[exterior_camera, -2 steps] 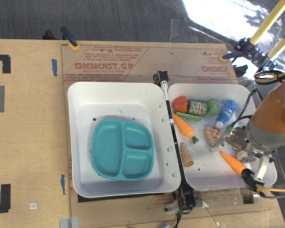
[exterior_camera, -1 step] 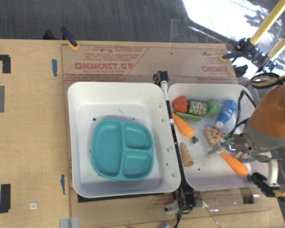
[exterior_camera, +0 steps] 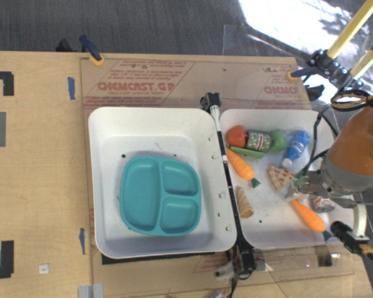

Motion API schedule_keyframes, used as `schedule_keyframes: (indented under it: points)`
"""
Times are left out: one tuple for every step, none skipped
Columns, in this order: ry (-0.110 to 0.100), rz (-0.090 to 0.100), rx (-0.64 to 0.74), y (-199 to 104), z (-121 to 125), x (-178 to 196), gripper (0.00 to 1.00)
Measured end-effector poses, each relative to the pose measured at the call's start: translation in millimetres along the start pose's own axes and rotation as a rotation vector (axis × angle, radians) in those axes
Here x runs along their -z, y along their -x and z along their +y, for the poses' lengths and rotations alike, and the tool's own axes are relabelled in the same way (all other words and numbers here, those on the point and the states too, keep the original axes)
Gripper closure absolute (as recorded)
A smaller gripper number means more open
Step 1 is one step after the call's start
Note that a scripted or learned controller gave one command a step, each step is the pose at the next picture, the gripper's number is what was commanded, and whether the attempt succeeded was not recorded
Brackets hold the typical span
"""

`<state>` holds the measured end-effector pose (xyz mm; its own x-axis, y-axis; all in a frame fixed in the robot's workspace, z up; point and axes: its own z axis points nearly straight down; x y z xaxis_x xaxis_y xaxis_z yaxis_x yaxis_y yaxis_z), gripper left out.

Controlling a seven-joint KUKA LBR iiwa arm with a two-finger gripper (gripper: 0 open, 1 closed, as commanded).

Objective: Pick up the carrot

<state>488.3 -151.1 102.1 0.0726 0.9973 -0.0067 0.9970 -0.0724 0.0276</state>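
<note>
Lying in the right bin [exterior_camera: 261, 231], there are two carrots. One carrot [exterior_camera: 242, 165] sits near the bin's left wall, slanted, with its green end pointing toward the near edge. The second carrot [exterior_camera: 309, 215] lies near the bin's near right corner, also slanted, just below the pincer [exterior_camera: 306, 188].

Around the first carrot: a red tomato-like piece [exterior_camera: 236, 135] and a green strip [exterior_camera: 245, 151] lie just above it, a green can [exterior_camera: 261, 141] rests on its side beside those, and a blue-and-white bottle [exterior_camera: 296, 146] lies farther right. A tan, ridged piece [exterior_camera: 279, 177] sits between the two carrots, and a brown, bread-like stick [exterior_camera: 244, 202] lies below the first carrot, close to the divider between the bins.

The arm [exterior_camera: 357, 151], with its orange band, hangs over the bin's right side and hides part of the floor there. The pincer sits low just beside the tan piece and just above the second carrot; its metal parts blur together, so I cannot tell whether it is wide or narrow, and nothing appears to be held in it.

The left bin [exterior_camera: 105, 185] holds a teal divided plate [exterior_camera: 160, 195]. Both bins rest on a cardboard sheet [exterior_camera: 143, 82] on the wooden tabletop [exterior_camera: 37, 166].
</note>
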Motion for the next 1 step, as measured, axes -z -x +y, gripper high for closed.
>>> schedule_keyframes:
  points:
    - [-0.009,-0.004,0.107,-31.0,-3.2,-10.4,1.0]
